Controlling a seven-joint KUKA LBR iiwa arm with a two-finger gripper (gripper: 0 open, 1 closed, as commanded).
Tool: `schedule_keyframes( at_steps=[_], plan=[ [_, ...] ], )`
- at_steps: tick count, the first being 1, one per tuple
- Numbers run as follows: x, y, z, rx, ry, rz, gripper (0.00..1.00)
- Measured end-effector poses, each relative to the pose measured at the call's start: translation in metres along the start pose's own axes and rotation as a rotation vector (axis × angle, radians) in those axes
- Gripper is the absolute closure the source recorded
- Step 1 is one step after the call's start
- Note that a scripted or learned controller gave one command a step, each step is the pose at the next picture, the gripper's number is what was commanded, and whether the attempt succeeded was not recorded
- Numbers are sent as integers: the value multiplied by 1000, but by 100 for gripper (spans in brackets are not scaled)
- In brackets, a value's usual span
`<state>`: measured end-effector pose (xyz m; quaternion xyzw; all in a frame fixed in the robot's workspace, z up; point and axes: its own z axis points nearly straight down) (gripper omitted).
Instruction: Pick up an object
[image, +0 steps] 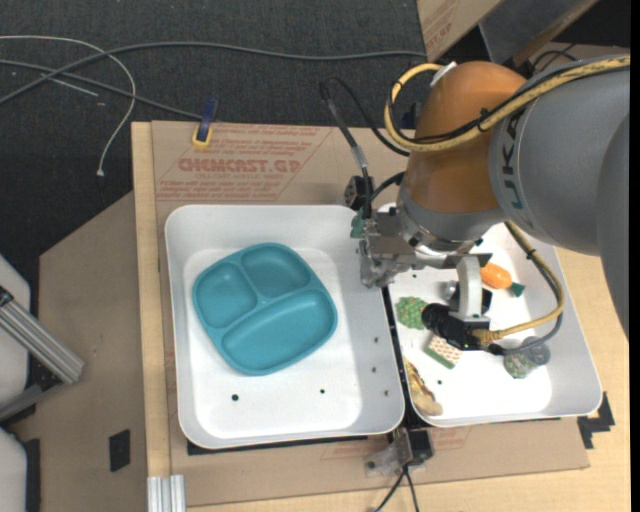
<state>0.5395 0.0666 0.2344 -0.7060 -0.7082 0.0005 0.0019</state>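
Gripper (375, 262) sits low over the seam between the two bins, at the upper left rim of the right bin (565, 395). I can't tell whether it's open or closed, since the wrist blocks it. Nothing visibly held.

Candidates are all in the right bin:
- green lump (410, 312), nearest, just below the gripper
- orange piece (495, 274), on the far side of the wrist
- tan piece (424, 392), lower left corner
- grey-green piece (520, 363), lower right

Left bin (195, 400) holds a teal plate (265, 305).

I read this as the approach step, no grasp yet. Next I'd shift onto the green lump, centre over it clear of the rim, then descend and close.
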Motion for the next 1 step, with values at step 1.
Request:
schedule_keyframes(
  at_steps=[1],
  plan=[
    [-1, 0, 0, 0, -1, 2, 0]
  ],
)
